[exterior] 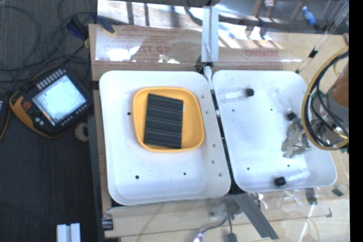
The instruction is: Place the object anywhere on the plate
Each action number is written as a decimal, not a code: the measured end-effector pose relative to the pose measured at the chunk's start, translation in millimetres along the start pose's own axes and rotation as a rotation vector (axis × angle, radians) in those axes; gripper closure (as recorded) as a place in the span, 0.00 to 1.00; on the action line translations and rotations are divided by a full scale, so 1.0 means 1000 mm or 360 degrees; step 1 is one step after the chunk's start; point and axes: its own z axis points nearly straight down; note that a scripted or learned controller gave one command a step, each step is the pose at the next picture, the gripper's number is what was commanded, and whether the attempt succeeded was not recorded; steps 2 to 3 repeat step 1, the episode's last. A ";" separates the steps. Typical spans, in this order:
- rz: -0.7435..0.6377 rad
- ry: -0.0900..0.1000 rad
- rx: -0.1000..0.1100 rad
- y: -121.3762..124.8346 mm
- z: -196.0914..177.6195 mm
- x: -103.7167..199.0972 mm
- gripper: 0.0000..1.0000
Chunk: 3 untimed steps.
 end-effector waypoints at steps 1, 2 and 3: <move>0.0000 0.0000 0.0000 0.000 0.000 0.000 0.00; 0.0000 0.0000 0.0000 0.000 0.000 0.000 0.00; 0.0000 0.0000 0.0000 0.000 0.000 0.000 0.00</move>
